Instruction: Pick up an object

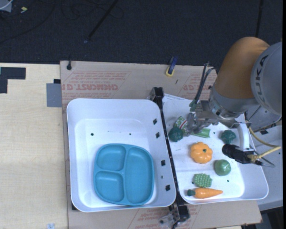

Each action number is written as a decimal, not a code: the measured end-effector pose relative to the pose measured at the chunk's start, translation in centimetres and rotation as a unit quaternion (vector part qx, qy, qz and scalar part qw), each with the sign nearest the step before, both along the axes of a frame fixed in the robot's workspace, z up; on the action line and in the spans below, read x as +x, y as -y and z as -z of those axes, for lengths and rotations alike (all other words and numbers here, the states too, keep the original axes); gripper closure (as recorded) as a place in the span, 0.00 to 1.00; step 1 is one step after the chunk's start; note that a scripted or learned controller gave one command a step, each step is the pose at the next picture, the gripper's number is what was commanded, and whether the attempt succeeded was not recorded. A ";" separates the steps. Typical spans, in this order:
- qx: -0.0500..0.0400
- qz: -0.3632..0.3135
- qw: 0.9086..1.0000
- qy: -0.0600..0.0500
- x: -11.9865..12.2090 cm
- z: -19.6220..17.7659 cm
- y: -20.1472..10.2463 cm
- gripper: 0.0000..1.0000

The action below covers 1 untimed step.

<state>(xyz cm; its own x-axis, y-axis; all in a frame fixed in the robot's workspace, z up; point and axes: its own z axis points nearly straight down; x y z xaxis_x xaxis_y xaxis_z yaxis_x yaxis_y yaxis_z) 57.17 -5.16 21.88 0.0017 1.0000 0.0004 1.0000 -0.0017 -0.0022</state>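
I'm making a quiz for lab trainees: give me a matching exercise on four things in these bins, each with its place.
Things:
1. blue divided plate
2. toy pumpkin
3. toy carrot
4. gripper

Places:
A. right bin, near front edge
B. left bin
C. over right bin's back part
D. middle of right bin

Pairs: 1-B, 2-D, 3-A, 4-C

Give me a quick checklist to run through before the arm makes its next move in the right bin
1. Gripper over the right white bin: ok, near its far left corner.
2. Finger state: cannot tell.
3. Anything held: cannot tell.
4. Nearest targets: dark green round toy and flat green piece lie right by the gripper: ok.
5. Orange pumpkin toy, green ball, bumpy green toy and orange carrot toy lie apart: ok.
6. Blue divided tray sits in the left white bin: ok.
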 end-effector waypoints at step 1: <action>0.000 0.001 1.000 -0.001 -0.9 0.1 0.0 1.00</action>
